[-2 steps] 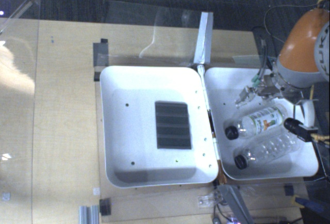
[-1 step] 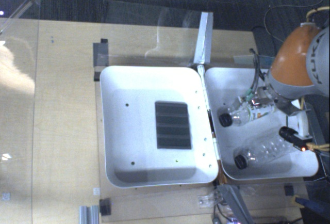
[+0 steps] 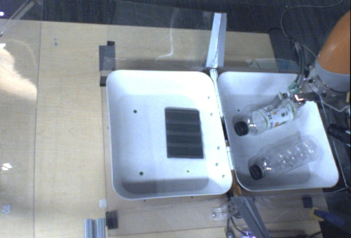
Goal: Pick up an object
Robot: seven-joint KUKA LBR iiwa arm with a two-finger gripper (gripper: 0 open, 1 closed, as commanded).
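Observation:
Two clear plastic bottles with black caps lie in the right bin (image 3: 236, 86). The upper bottle (image 3: 269, 117) has a pale label and points its cap to the left. The lower bottle (image 3: 285, 159) lies near the bin's front wall. A dark ribbed rectangular block (image 3: 184, 132) rests flat in the middle of the left bin (image 3: 123, 122). My gripper (image 3: 298, 94) reaches in from the right, under the orange band (image 3: 335, 50), and sits right at the base end of the upper bottle.
A grey metal strip (image 3: 216, 39) rises behind the seam between the bins. Cables and fittings (image 3: 329, 215) crowd the right and front-right of the bench. Bare wooden bench top (image 3: 55, 132) stretches to the left of the bins.

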